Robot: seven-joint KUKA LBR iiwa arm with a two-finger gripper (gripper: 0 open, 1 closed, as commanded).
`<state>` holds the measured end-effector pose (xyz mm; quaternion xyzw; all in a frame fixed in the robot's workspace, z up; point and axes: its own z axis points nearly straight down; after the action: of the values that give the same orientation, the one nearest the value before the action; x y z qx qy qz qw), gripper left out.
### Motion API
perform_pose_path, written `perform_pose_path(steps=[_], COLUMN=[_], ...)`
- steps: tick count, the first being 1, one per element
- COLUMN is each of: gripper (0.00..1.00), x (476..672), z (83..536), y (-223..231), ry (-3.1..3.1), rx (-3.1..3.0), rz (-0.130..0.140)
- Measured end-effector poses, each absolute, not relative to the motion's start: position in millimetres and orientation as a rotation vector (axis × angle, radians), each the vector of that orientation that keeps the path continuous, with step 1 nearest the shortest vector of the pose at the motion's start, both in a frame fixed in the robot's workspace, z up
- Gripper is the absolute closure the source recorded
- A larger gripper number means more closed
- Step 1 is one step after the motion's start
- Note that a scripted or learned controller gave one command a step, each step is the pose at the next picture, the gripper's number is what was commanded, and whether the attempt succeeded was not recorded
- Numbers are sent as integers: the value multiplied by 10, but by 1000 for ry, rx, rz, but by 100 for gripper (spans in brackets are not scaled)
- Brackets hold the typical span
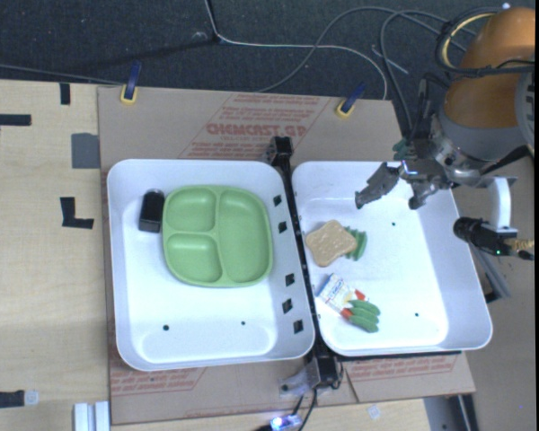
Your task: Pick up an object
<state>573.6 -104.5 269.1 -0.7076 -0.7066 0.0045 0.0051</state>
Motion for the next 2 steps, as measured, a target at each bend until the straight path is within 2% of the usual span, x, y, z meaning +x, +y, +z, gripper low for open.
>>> perform_pose_path(steps=[1,2], gripper=[0,0], x=[5756,5767], z=[2758,2112], y=[-1043,-1025], ry=[-2222,-2219], rx=[-2219,-2216], rz=[2,9])
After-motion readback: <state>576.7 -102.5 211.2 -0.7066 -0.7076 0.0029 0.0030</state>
